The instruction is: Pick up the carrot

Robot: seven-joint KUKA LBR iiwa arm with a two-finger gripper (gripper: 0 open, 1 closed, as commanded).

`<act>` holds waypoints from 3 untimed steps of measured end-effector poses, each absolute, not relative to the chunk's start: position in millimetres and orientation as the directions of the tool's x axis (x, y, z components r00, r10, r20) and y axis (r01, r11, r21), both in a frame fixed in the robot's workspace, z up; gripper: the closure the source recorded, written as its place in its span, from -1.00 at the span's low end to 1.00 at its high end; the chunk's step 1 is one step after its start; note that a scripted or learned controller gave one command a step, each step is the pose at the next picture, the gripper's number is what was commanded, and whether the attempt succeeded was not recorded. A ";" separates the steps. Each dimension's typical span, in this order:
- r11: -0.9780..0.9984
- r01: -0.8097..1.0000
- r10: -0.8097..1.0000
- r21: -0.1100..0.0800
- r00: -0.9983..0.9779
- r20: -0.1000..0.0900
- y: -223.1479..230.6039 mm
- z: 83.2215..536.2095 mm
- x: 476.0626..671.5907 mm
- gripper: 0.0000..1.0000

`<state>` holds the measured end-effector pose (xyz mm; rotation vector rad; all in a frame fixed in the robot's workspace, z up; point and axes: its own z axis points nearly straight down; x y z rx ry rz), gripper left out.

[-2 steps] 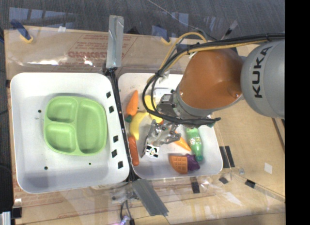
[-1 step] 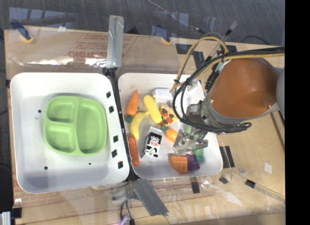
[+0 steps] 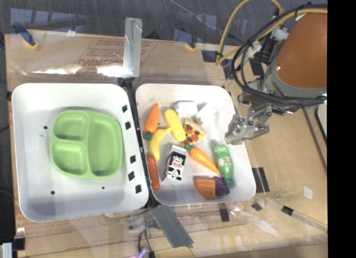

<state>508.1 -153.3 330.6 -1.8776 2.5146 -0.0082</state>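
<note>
An orange carrot (image 3: 203,160) lies slantwise in the middle of the right bin (image 3: 240,169), between a small cow-print carton (image 3: 177,164) and a green bottle (image 3: 223,162). A second orange carrot-shaped toy (image 3: 151,118) rests by the bin's left wall. My gripper (image 3: 243,133) hangs over the right rim of that bin, up and to the right of the middle carrot and apart from it. I see nothing held in it.
The right bin also holds a banana (image 3: 158,142), a yellow corn cob (image 3: 174,124), a pizza slice (image 3: 193,132), a red sausage (image 3: 153,172), an orange-and-purple toy (image 3: 211,187) and white pieces (image 3: 187,108). A green divided plate (image 3: 86,143) sits in the left bin (image 3: 30,196).
</note>
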 end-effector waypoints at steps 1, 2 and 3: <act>0.373 -0.928 -0.928 0.013 -0.373 -0.001 -139.9 146.5 476.7 1.00; 0.067 -0.998 -0.998 -0.004 -0.067 0.000 -94.5 243.7 478.1 1.00; -0.310 -0.951 -0.951 0.000 0.310 -0.003 -105.0 259.4 476.9 1.00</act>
